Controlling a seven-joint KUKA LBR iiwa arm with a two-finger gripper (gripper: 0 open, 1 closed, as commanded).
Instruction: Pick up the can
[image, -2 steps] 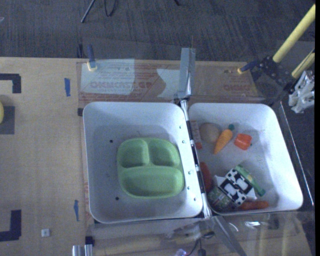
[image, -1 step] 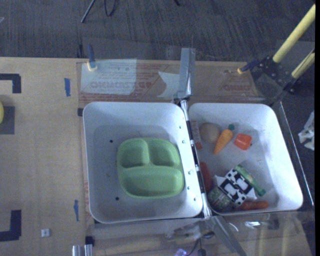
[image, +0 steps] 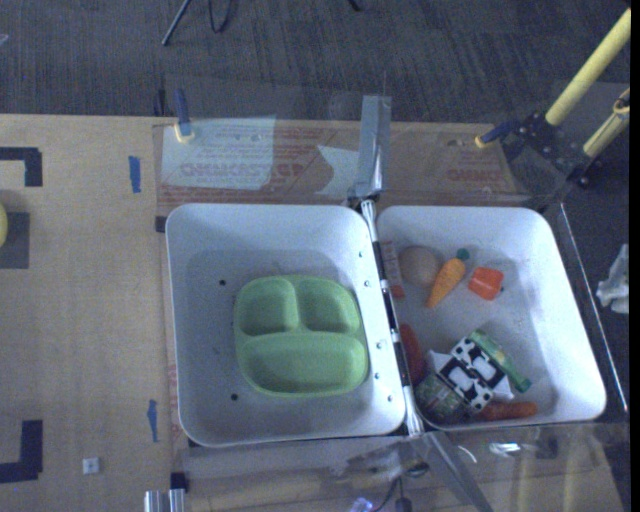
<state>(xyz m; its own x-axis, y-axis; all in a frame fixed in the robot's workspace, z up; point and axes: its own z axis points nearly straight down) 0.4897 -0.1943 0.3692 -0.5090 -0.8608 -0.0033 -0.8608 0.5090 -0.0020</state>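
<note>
Jaws first: whether they are released or clenched cannot be told, and neither can how the can lies relative to them. The can (image: 437, 397) lies in the right bin (image: 570, 300), down in its near left corner, close against the wall shared with the left bin and just behind the near rim. It seems to lie on its side, though the dim light makes this hard to judge. It is hemmed in: a carton (image: 480, 368) with a black-and-white checked face and a green end rests against it and partly over its far right side, a red pepper-like piece (image: 512, 409) lies just to its right along the near rim, and a slim red piece (image: 411, 350) runs along the dividing wall just beyond it. The can's top and near side are bare. Farther back the floor of the right bin is open in the middle and along the right wall. Beyond that, near the far left corner, sit a beige rounded piece (image: 418, 267), a toy carrot (image: 446, 283) tilted beside it and a small orange-red piece (image: 486, 283), set a little apart. The left bin (image: 190, 300) holds a green divided plate (image: 298, 334), lying flat at its centre with bare floor all round — both bins stand on the desk (image: 80, 330).
</note>
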